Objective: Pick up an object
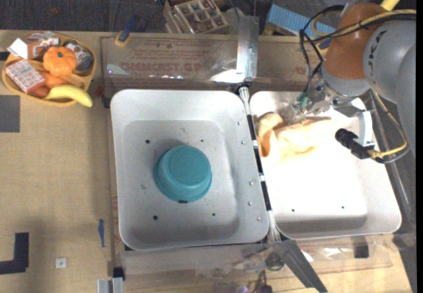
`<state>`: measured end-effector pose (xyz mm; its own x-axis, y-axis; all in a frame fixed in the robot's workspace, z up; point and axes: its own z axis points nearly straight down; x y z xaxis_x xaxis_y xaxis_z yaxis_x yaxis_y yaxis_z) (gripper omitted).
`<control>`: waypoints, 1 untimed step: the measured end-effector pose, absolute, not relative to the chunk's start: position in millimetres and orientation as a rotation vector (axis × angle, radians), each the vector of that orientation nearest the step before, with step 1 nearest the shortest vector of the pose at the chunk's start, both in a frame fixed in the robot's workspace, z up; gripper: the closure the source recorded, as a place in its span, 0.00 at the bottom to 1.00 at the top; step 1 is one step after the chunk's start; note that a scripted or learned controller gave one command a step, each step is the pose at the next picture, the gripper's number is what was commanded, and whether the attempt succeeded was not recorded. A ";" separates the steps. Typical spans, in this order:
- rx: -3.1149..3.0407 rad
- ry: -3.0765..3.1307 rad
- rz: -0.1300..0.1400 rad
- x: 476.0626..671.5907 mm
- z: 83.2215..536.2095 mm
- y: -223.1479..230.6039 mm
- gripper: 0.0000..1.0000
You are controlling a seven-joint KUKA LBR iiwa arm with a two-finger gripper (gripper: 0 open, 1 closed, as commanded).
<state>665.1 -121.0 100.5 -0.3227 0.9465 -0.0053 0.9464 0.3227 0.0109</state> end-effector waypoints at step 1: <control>1.822 2.546 0.009 665.1 100.6 -121.0 0.00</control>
